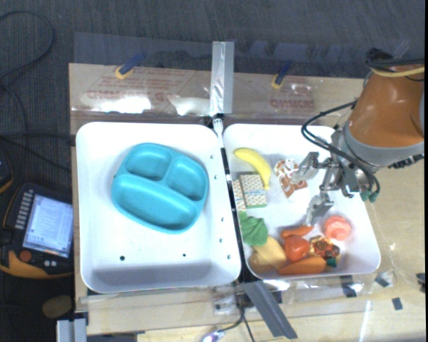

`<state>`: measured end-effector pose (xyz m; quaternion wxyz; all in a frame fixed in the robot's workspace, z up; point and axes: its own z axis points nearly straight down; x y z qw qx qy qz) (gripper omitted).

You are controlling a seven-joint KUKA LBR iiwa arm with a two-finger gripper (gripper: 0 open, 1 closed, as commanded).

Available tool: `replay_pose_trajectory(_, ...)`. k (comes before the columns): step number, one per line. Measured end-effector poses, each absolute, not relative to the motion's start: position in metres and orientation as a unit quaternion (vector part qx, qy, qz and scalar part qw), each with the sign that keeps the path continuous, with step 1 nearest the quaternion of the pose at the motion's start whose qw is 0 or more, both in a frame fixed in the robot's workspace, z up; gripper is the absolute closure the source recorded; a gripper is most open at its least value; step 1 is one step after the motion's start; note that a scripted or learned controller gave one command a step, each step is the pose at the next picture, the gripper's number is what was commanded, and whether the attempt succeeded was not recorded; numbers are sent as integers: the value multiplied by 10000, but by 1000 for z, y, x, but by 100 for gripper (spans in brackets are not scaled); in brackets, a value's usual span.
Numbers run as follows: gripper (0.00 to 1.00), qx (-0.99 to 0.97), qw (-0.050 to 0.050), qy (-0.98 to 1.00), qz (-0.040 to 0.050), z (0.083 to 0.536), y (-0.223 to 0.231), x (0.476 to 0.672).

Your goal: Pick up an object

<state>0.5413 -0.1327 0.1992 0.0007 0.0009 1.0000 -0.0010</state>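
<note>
**Gripper poised over a crowded bin of toy food**

The left bin (93, 262) holds a blue divided plate (160, 185), the largest item on the bench; it looks like rigid, smooth plastic, broad and awkward for a two-finger pinch, best taken at a rim if at all. The right bin (364, 258) carries the likelier targets. The arm (385, 112) reaches in from the right, and its gripper (321, 180) hangs above the middle of this bin with its fingers spread and nothing between them.

Among the small things, the banana (254, 164) lies near the bin's far left part, apart from its neighbours; it is probably light, hard and slick, and a grasp across its narrow middle should hold. The patterned box (250, 189) sits just beside it, flat-sided and easy to pinch across its short faces. The snack packet (291, 177) lies nearest the fingers; it seems thin and crushable. The pink ball (337, 227) is round and may roll away. The heap of vegetables (296, 251) at the near edge is packed together, so fingers would likely jostle neighbours.
</note>
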Motion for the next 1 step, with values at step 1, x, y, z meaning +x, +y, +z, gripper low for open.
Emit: replay_pose_trajectory(1,0,1006,54,9949,-5,92,-92,602)
